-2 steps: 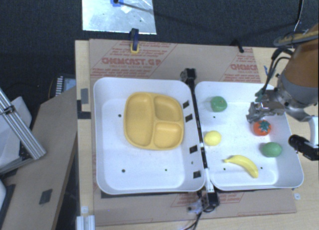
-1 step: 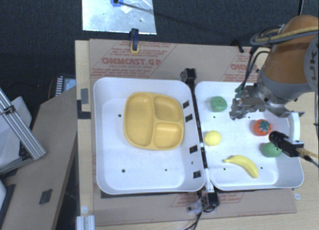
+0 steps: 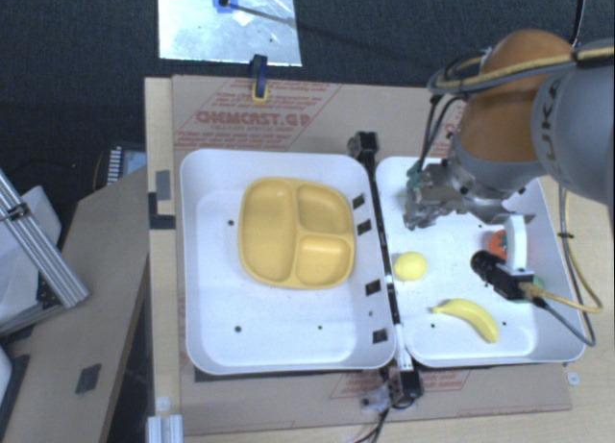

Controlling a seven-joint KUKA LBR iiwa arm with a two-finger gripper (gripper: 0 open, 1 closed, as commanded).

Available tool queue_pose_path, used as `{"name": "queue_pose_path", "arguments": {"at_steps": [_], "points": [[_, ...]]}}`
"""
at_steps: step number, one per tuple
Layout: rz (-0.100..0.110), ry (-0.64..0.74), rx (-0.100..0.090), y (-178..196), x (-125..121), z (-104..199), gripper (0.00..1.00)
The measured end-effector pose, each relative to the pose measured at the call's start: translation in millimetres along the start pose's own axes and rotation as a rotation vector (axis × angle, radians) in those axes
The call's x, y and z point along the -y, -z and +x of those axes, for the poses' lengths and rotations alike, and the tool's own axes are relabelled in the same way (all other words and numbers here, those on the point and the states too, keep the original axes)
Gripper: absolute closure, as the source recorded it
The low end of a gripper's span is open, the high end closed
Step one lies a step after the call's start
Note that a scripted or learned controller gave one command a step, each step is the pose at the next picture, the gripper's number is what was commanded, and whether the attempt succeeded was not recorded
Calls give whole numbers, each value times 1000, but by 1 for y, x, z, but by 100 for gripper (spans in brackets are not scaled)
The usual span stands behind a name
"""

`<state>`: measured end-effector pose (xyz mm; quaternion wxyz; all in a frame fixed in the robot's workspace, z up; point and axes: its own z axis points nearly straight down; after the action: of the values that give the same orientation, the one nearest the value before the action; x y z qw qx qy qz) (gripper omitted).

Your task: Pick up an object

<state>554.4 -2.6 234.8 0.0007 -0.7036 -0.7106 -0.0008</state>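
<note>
White plastic forms two shallow bins set side by side on a sheet of cardboard printed with red lettering, which lies on the worktop. The left bin holds one thing: a yellow divided plate with three compartments, lying flat a little above the bin's middle, with bare white floor all round it, widest along the near edge.

The right bin holds three loose things. One round yellow ball sits close to the bin's left wall. One banana lies near the front edge, apart from the ball. One small red-orange thing lies toward the right side, partly hidden, so its shape cannot be made out.

The grey arm reaches in from the right, its orange band above the wrist. The gripper hangs over the rear left part of the right bin, close to the wall shared by the two bins and just behind the ball. Nothing can be seen held in it. Whether it is spread or closed cannot be told from this angle. The ball is the nearest thing to it; the banana lies well apart from it. Open floor lies between the ball and the banana and along the right bin's front left corner.
</note>
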Motion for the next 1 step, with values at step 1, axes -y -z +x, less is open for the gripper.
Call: {"name": "queue_pose_path", "arguments": {"at_steps": [1], "points": [[-1,0,0,-4,-2,45,100]]}}
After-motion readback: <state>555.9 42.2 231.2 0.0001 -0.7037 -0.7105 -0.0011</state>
